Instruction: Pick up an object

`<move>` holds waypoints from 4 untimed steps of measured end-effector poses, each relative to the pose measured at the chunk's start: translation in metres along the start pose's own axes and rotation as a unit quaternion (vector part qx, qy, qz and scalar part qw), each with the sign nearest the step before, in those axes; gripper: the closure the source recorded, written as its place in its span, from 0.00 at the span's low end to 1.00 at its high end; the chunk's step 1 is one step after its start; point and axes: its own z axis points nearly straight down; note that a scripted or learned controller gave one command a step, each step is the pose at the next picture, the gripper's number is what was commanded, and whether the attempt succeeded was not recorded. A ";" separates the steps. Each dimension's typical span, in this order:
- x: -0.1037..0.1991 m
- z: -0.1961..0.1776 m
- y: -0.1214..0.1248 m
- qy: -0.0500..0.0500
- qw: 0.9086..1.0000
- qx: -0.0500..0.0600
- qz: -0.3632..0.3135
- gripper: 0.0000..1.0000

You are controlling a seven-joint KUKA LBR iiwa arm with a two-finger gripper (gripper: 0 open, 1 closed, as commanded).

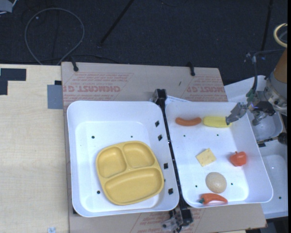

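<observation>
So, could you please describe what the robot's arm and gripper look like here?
At the right edge, the gripper is small, grey metal with dark thin jaws. Behind it sits a pale grey wrist with thin dark cables looping by, topped by an orange band.

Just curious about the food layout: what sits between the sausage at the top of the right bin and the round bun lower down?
In the camera view, a yellow cheese cube lies between the sausage and the bun.

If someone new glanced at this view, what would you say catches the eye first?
Probably the yellow divided tray sitting alone in the left bin. Next, the small food items scattered in the right bin: a sausage, a yellow piece, a cheese cube, and a tomato. The gripper hovers near the yellow piece.
</observation>
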 end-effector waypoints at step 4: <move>0.005 0.148 -0.003 -0.001 1.000 -0.004 -0.001 0.00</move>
